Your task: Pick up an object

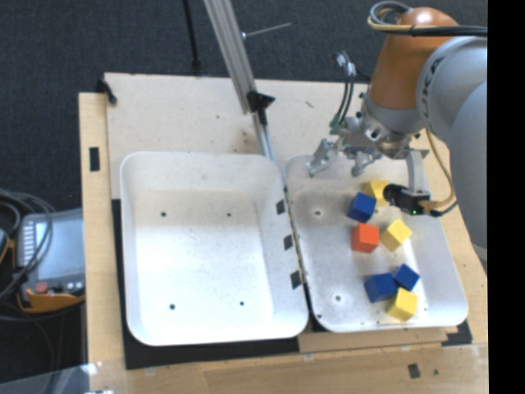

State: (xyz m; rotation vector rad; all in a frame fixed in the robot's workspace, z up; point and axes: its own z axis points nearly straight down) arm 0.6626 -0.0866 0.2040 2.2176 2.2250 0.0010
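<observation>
1. Our end effector point(340, 161) hangs over the far edge of the right bin point(328, 245), its two fingers spread apart and holding nothing.
2. The nearest blue cube point(361, 207) lies just below it; we fear a finger may push this hard, smooth cube aside.
3. The orange cube point(366, 237) sits beyond, close by.

Seven blocks are lying below the jaws: three blue blocks point(361, 208), three yellow blocks point(396, 234) and one orange block point(366, 238). Two white bins point(148, 179) are sitting on the desk point(172, 105).
</observation>
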